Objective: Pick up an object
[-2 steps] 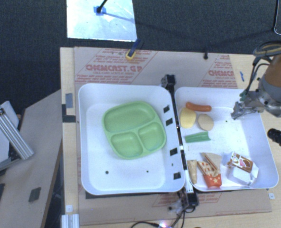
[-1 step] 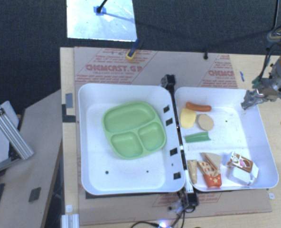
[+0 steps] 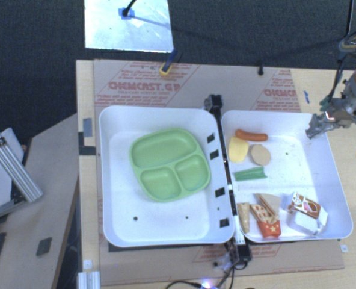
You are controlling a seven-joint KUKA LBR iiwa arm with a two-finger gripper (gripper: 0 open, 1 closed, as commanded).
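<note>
Fingers (image 3: 317, 127) state cannot be told; sausage (image 3: 251, 135) lies nearest beside them, well apart from neighbours, so recommend descending squarely and grasping across its narrow width.

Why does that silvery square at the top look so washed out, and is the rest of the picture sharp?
In the camera view the silvery sheet catches overhead light and glares near white; the white bins are bright but keep soft shadows along their walls; the green tray and foods read clearly; the gripper at the right edge looks slightly blurred.
</note>
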